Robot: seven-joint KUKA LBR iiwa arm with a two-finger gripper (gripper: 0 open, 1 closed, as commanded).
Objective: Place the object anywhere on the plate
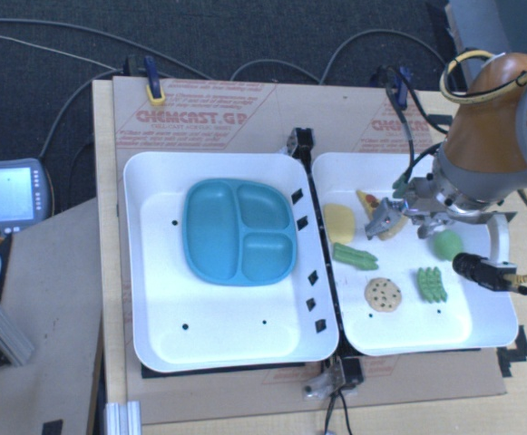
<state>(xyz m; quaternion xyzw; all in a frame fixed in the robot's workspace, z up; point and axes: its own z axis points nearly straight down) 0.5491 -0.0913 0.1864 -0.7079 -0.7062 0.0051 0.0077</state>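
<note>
Smooth blue three-compartment plate (240, 232) sits centred in the left bin (145, 270), white margin all round. Right bin (490, 320): hand (383, 222), grip state indeterminate, at 10 o'clock; speckled round cookie (383, 294) at 6 o'clock.

Bright even overhead light, soft shadows, bins (145, 243) w/ mild glare, sharp focus

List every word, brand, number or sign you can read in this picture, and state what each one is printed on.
"CHEMCAST GP": red print on the brown sheet under the bins, behind the left bin.
"CHEMCAST": the same red print, cut short, behind the right bin.
Smaller red lines around both: too blurred to read.
Handheld screen at far left: glowing, nothing readable.
Plate and toy foods: no writing.
</note>
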